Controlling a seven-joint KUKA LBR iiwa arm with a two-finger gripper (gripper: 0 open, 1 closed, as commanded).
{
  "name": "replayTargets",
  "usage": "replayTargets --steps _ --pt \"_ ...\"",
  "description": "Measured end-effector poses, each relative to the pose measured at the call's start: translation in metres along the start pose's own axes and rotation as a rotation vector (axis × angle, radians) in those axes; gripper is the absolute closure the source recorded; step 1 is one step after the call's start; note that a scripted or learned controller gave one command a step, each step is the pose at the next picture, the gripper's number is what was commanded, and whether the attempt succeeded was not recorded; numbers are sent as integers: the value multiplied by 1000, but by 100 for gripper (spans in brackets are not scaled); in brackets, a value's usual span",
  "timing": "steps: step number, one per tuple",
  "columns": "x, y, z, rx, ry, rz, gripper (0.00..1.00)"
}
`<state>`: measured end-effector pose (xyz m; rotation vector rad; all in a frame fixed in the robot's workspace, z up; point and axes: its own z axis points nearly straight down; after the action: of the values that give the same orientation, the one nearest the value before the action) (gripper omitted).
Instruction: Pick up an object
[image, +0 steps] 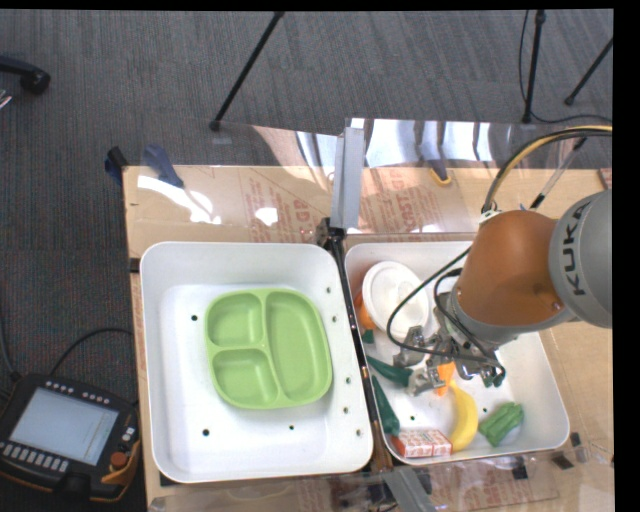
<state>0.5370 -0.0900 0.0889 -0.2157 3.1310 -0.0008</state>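
My gripper (437, 377) hangs low over the middle of the right bin (545, 375), under the orange wrist band. It sits just above a yellow banana (464, 417) and a small orange piece (445, 372). A white bowl (392, 291) lies at the bin's back left. A dark green item (388, 370) lies left of the gripper, another dark green piece (385, 405) runs along the left wall, a green object (502, 422) sits at the front right, and a red and white box (421, 442) rests at the front edge.
The left bin (170, 300) holds a light green divided plate (268, 347). A metal post (345, 180) stands between the bins at the back. A teach pendant (62, 432) lies on the floor at the lower left.
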Motion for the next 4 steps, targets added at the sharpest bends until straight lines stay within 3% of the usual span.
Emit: replayTargets --steps 1,2,3,4 --pt "-1 1 -10 0 -1 -3 100" --pt "-32 3 1 -2 11 164 100" --pt "60 -1 1 -2 5 135 100" --pt "-20 5 1 -1 -1 182 100"
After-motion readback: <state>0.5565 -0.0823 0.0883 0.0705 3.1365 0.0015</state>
